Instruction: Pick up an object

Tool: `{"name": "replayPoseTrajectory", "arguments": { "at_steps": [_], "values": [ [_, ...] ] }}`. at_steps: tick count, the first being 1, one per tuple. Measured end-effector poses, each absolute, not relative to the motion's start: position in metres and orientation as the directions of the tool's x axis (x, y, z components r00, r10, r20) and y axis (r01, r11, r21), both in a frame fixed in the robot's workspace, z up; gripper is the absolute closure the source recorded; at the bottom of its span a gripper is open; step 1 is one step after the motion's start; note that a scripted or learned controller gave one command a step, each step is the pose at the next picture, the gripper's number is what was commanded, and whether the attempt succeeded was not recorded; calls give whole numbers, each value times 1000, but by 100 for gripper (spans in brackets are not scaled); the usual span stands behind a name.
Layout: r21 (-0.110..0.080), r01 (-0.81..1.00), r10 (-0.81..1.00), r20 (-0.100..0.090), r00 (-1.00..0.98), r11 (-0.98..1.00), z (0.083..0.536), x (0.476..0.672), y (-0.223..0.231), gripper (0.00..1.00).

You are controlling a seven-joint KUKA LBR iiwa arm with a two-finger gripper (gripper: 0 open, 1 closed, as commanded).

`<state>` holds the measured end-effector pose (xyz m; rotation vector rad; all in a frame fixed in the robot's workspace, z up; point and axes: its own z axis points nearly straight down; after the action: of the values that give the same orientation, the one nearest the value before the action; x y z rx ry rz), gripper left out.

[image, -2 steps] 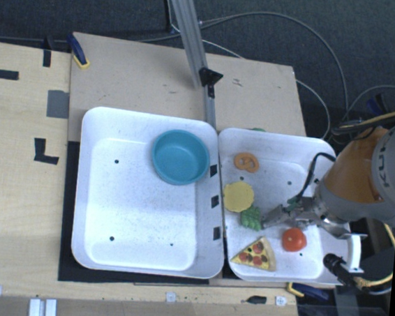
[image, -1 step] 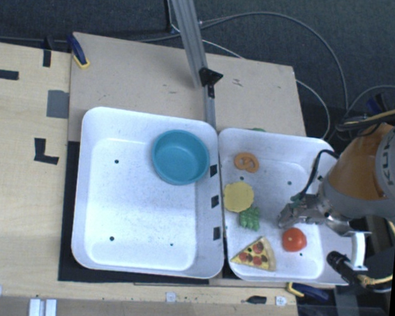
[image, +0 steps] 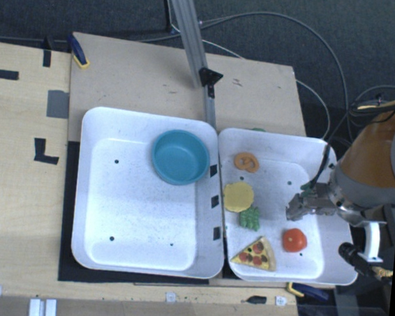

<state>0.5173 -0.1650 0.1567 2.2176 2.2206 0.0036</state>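
The right bin (image: 283,145) holds an orange pretzel-like piece (image: 246,162), a yellow round piece (image: 238,196), a green bunch (image: 250,218), a pizza slice (image: 255,254) and a red tomato (image: 294,240). My gripper (image: 302,206) hangs over the right side of this bin, just above and slightly right of the tomato. Nothing shows between its fingers. The arm's orange band (image: 373,155) is at the right edge.
A blue bowl (image: 180,157) sits at the top of the left bin (image: 102,200). A grey metal pole (image: 196,41) slants down from the top to the seam between the bins. Cables run across the dark floor behind the right bin.
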Motion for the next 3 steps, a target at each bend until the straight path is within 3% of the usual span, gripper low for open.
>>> {"name": "replayPoseTrajectory", "arguments": {
  "at_steps": [2,3],
  "values": [
    [3,1000,1000,0,-1,1,247,513,-154,100],
    [-1,1000,1000,1,-5,5,242,534,-96,100]
  ]
}}
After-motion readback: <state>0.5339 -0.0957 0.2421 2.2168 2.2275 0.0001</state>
